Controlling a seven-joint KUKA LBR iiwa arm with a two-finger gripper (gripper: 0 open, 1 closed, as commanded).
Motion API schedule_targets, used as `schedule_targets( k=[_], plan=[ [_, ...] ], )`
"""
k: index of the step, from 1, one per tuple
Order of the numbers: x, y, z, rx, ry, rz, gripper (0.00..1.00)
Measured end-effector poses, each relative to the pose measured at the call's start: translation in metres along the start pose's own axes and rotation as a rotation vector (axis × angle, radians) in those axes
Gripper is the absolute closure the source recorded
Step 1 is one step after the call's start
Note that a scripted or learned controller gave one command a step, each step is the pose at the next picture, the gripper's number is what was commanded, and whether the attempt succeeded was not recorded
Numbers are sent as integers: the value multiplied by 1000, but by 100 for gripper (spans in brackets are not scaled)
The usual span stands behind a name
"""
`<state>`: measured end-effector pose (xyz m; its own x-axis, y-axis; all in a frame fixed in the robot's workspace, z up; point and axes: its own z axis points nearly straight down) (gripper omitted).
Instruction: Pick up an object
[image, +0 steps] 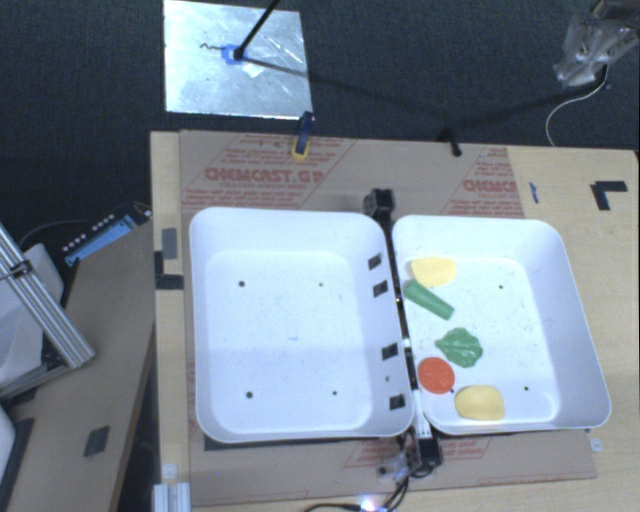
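Observation:
The right bin (560, 300) holds several small objects along its left side. A pale yellow piece (432, 270) lies at the top, with a green cylinder (428, 299) slanted just below it. Further down sit a green leafy piece (460, 346), a red-orange round piece (436, 375) and a yellow lump (480, 402). My gripper (592, 45) is at the far top right, well above and beyond the bench, far from every object, blurred and partly cut off by the frame edge.
The left bin (290, 320) sits beside the right one, joined by a black hinge strip (392, 320). A shiny metal sheet (235, 60) lies on the dark floor at the top left. Black cables (400, 100) run across behind the bench.

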<state>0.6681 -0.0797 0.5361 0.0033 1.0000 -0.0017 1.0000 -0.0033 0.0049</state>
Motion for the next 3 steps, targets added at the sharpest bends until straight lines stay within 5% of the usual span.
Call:
schedule_targets(
  k=[2,3],
  plan=[
    [-130,-56,1,2,0,-1,100],
    [-127,-54,1,2,0,-6,0]
  ],
)
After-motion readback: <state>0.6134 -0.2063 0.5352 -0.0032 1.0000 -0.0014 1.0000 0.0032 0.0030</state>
